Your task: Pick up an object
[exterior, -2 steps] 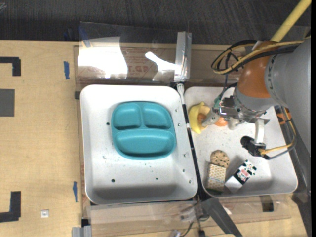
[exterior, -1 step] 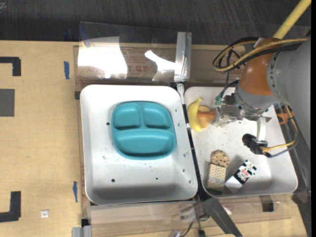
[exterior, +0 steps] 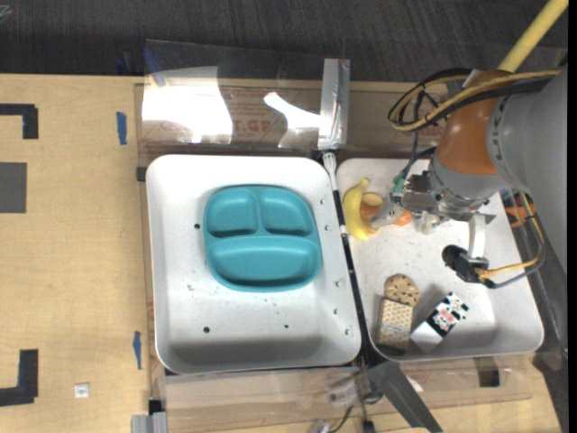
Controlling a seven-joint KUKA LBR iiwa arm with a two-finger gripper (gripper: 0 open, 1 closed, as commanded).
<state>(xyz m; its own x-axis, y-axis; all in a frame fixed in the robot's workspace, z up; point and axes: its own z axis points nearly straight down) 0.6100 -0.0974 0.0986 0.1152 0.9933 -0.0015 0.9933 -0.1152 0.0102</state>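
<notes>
No legible text anywhere. Faint reddish print on the brown cardboard panel (exterior: 248, 120) behind the clear plastic sheet (exterior: 234, 106), too blurred to read. Black-and-white patterned small carton (exterior: 446, 316) in the right white bin (exterior: 514, 332): markings unreadable.

arm (exterior: 505, 124): reaches in from right, wrist bent down | pincer (exterior: 406, 207): low, pointing left

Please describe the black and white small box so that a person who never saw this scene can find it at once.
Look in the right white bin, at its near edge. The small box lies there, right of the two tan cookie-like pieces. It alone has a black and white cow-spot pattern.
</notes>
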